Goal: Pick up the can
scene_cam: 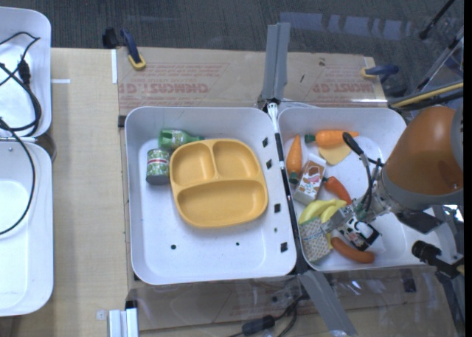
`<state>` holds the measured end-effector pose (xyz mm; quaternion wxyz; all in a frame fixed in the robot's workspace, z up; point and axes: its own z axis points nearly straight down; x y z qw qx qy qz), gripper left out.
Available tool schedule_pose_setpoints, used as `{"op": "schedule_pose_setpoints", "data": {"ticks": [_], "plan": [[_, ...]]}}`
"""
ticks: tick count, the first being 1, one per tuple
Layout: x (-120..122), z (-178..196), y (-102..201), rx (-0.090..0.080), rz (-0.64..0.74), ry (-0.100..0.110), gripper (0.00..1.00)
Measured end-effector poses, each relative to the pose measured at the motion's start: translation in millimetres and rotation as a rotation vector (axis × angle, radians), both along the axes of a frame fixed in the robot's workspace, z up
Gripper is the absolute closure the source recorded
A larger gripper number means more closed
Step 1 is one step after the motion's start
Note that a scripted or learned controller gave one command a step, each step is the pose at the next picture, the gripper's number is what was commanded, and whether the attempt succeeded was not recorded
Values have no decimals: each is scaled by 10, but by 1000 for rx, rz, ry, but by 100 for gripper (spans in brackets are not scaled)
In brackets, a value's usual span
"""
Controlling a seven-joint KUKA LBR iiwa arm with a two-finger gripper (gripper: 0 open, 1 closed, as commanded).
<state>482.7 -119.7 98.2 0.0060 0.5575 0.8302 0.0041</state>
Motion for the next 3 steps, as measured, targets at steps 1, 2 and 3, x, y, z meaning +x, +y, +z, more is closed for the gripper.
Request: {"op": "schedule_pose_setpoints", "data": {"ticks": [1,2,3], "plan": [[20,113,1,2,-3,-4,100],[8,93,3,2,-3,0,0],[645,297,-246,0,-131,14,0]]}}
